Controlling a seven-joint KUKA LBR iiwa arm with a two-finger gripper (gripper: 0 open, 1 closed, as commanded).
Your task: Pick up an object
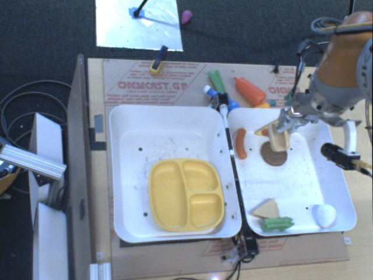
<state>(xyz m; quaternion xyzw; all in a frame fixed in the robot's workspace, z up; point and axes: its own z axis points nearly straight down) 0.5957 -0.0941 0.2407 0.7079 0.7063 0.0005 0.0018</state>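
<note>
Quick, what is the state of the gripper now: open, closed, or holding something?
Gripper: low in the right bin, over the brown disc; open, closed or holding cannot be told from this view.

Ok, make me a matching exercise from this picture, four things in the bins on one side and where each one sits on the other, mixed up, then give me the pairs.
Things:
1. yellow divided plate
2. hot dog
3. white egg
4. brown disc

Places:
A. near right corner of the right bin
B. right bin, under the gripper
C. left bin, near side
D. right bin, along the wall next to the left bin

Pairs: 1-C, 2-D, 3-A, 4-B
</note>
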